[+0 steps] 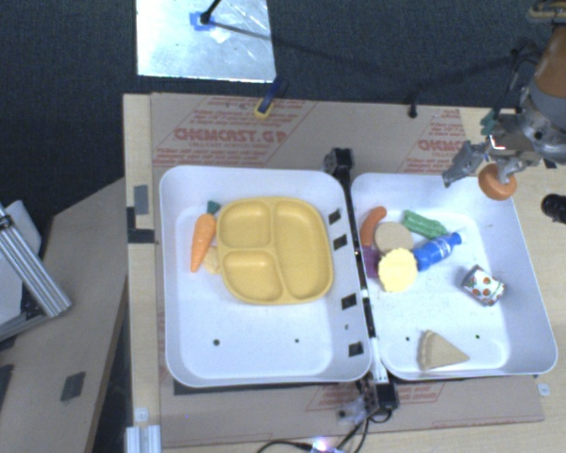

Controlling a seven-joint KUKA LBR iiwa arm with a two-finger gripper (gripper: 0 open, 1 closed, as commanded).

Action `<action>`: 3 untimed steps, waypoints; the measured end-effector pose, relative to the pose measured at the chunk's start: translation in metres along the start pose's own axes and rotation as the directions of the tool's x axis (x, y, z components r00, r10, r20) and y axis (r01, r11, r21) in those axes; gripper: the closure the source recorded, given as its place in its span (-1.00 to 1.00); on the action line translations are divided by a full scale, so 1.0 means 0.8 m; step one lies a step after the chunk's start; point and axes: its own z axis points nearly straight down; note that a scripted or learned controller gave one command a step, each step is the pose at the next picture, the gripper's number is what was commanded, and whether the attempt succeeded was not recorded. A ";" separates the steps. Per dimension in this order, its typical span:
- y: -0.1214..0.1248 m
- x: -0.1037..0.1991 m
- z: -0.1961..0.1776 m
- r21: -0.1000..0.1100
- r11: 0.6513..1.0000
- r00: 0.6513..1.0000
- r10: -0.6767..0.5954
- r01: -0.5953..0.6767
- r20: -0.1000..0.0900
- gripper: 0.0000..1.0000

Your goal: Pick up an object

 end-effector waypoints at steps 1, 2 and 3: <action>0.002 0.000 -0.010 -0.012 1.000 1.000 -0.002 0.002 0.002 -1.00; -0.003 0.002 0.068 -0.007 1.000 1.000 -0.001 0.001 0.001 -1.00; -0.007 -0.010 0.129 -0.008 1.000 1.000 0.000 0.000 0.001 -1.00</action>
